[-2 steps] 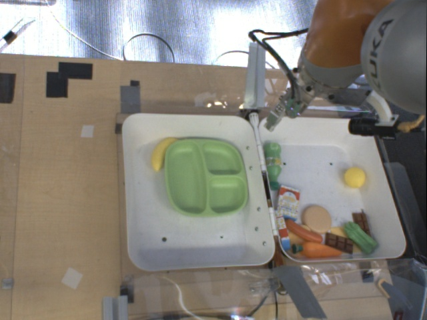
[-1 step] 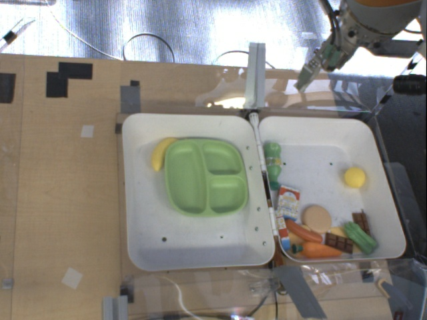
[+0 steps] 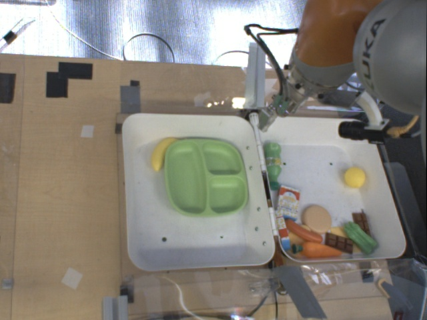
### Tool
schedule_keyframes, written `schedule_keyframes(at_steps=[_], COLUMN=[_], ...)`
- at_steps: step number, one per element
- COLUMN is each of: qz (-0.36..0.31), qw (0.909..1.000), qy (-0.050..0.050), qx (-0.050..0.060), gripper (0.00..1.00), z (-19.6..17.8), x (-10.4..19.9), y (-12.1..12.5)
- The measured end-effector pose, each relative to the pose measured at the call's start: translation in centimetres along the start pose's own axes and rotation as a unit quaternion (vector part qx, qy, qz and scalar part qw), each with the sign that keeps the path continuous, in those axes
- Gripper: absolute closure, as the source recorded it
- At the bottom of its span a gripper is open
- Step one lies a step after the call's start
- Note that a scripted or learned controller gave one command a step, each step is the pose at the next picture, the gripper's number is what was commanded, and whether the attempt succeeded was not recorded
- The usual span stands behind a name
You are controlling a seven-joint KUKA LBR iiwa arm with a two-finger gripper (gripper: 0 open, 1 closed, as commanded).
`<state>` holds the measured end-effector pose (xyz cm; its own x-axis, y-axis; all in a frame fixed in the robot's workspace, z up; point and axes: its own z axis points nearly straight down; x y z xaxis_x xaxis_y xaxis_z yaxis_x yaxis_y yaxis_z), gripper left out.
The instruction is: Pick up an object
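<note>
My gripper (image 3: 268,117) hangs over the back edge of the bins, right above the divider between them. The grey and orange arm (image 3: 347,25) comes in from the upper right. Just below the gripper, a green toy vegetable (image 3: 271,156) lies along the left wall of the right bin (image 3: 313,135). The same bin holds a yellow lemon (image 3: 355,177), a small carton (image 3: 288,203), a round tan bun (image 3: 317,217), a sausage (image 3: 303,233), a carrot (image 3: 321,251), chocolate pieces (image 3: 341,243) and a green pickle (image 3: 361,237). Nothing shows between the gripper's tips.
The left bin (image 3: 200,252) holds a green divided plate (image 3: 205,177) with a banana (image 3: 159,153) tucked at its far left side. A grey post (image 3: 255,75) stands behind the divider. Black cables (image 3: 267,42) loop beside the wrist.
</note>
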<state>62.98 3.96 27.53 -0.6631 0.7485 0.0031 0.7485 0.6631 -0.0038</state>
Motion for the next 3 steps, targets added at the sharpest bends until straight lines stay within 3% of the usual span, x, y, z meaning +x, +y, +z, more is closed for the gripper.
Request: schedule_keyframes(at_steps=[1, 2, 3], qz=[0.142, 0.075, 0.219], qw=[0.9899, 0.9972, 0.9756], qy=[-0.005, 0.000, -0.003], qx=[-0.007, 0.000, -0.007], gripper=[1.00, 1.00, 1.00], z=[-10.7, 1.8, -7.9], x=[-7.2, -2.0, -1.0], y=[-3.6, -3.5, -1.4])
